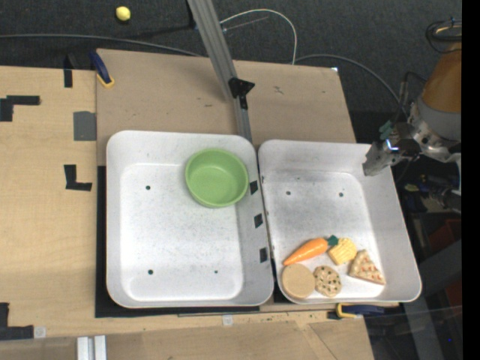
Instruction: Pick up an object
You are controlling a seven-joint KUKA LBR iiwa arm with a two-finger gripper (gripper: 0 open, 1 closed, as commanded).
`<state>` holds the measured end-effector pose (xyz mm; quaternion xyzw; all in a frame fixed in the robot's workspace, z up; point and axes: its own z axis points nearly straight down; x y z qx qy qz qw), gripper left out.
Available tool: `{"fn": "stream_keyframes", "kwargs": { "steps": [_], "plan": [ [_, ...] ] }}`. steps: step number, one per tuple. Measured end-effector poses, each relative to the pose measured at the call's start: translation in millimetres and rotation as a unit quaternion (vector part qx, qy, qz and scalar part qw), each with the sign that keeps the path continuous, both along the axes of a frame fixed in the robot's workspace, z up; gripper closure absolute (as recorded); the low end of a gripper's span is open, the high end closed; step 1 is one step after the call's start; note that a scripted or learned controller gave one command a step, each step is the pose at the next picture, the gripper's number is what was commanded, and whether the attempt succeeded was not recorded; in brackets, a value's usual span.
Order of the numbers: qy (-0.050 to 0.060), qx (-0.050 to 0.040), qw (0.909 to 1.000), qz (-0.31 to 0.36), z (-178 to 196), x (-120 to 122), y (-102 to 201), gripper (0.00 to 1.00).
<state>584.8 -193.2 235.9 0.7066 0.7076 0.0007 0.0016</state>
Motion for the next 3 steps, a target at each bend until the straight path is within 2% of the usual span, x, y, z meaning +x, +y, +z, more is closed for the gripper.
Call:
{"fn": "stream_keyframes", "kwargs": {
  "steps": [1, 3],
  "plan": [
    [-0.001, -0.0001, 1.0000, 0.000, 44, 1, 0, 1.00],
    [0.003, 0.0013, 1.0000, 0.003, 11, 13, 109, 1.00]
  ]
}}
